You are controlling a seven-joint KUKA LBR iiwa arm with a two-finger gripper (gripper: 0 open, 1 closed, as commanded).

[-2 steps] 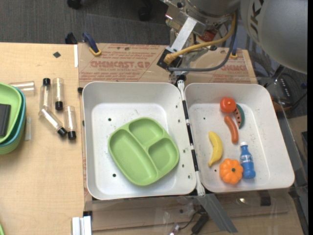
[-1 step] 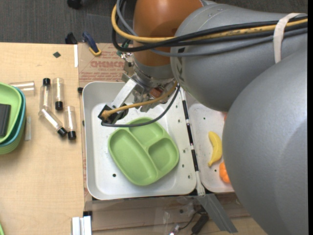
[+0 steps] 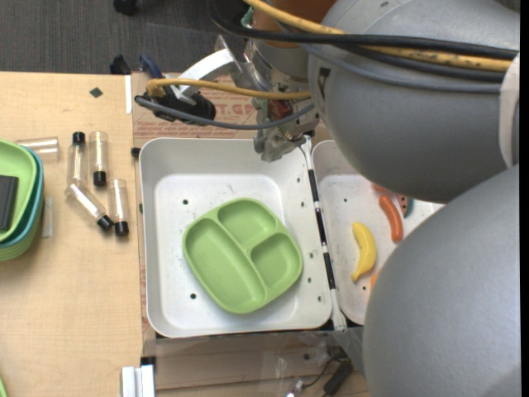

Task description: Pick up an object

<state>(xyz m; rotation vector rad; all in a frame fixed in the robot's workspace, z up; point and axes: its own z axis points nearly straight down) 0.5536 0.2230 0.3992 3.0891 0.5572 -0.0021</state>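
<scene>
Gripper (image 3: 285, 139) hovering at the left bin's (image 3: 157, 222) upper rim, finger state unreadable; green divided plate (image 3: 242, 255) lying mid-bin, banana (image 3: 364, 251) and orange carrot-like piece (image 3: 391, 216) sitting in right bin (image 3: 335, 222).

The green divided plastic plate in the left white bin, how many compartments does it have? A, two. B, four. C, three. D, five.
C: the green divided plastic plate shows one long compartment along its left side and two smaller ones on its right, making three, as it lies in the left white bin.
</scene>
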